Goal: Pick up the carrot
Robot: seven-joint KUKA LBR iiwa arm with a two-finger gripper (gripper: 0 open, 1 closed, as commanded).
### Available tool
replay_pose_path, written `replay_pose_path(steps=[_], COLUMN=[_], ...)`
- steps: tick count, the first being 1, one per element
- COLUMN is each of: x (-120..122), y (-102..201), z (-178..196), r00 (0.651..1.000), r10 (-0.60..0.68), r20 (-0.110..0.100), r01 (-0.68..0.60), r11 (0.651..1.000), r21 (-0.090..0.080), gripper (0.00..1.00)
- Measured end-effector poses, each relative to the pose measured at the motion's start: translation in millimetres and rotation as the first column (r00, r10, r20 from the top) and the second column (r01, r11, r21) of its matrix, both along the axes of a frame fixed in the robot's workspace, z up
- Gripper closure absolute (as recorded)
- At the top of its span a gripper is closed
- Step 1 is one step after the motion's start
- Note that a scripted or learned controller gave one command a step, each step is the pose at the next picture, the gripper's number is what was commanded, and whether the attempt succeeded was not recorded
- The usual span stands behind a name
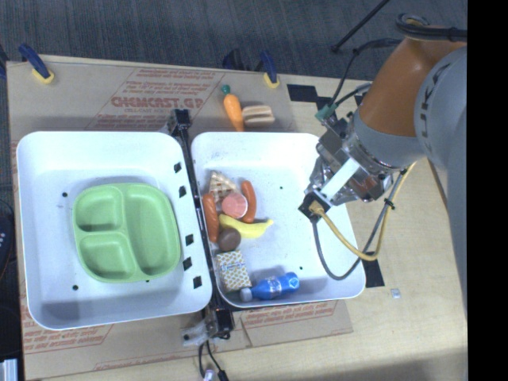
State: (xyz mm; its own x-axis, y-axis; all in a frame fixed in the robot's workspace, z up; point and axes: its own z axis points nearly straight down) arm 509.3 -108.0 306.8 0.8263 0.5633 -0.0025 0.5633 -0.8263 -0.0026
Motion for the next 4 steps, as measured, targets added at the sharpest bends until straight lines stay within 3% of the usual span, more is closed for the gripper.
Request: replay_pose_path(steps=[1,2,3,4], x=[-20.7,-34.0,-16.0,-15.8], y=[-74.2,10.3,-23.3,-62.3], z=[62.3,-115.6,-32.7,38.1], r00=[0.939,0.876,0.947,0.902], r10=[0.345,0.482,0.323,0.432], r20=[0.002,-0.002,0.001,0.001], r01=[-0.345,-0.482,-0.323,-0.432], r11=[0.939,0.876,0.947,0.902], r21=[0.000,0.005,0.001,0.000], gripper=[1.00,1.00,1.00,1.00])
